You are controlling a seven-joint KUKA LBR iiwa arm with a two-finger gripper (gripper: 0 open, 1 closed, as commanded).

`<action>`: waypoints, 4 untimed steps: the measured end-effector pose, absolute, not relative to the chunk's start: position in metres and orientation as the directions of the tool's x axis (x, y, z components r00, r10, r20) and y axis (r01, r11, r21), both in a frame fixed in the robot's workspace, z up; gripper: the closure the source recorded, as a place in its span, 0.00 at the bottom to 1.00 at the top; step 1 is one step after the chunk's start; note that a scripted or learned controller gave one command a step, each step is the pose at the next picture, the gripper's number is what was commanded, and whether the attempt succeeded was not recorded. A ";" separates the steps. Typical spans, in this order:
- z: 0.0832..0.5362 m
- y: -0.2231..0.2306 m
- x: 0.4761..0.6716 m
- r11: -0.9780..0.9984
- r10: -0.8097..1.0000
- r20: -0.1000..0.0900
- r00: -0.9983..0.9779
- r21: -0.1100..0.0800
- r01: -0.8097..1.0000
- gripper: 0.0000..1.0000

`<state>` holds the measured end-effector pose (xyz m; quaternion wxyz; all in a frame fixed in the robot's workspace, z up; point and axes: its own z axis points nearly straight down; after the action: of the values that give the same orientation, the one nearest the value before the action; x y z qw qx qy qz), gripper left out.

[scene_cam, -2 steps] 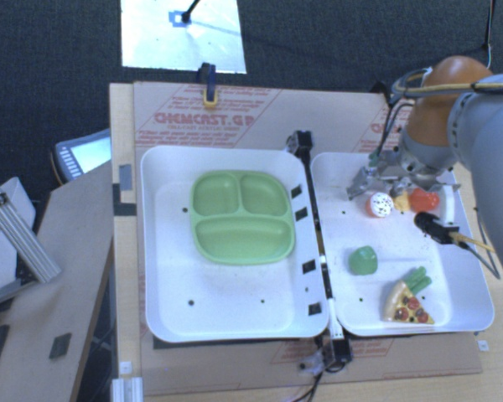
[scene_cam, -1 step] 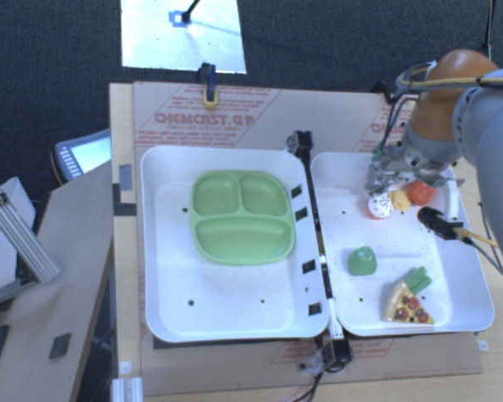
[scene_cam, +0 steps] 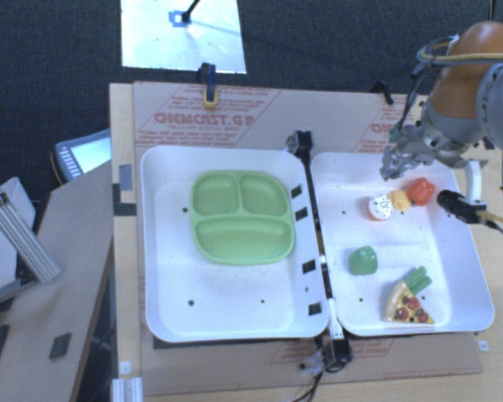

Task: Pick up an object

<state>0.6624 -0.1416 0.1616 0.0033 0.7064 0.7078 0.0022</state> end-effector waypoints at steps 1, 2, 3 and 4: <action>0.228 -0.142 0.666 0.005 1.000 -0.002 -0.005 0.010 1.000 1.00; 0.240 -0.142 0.667 0.005 1.000 -0.001 -0.005 0.005 1.000 1.00; 0.240 -0.085 0.652 0.010 1.000 0.002 -0.010 0.001 1.000 1.00; 0.235 -0.040 0.652 0.009 1.000 0.001 -0.009 0.003 1.000 1.00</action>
<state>0.6521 -0.0395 0.2345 0.0004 0.7038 0.7104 0.0014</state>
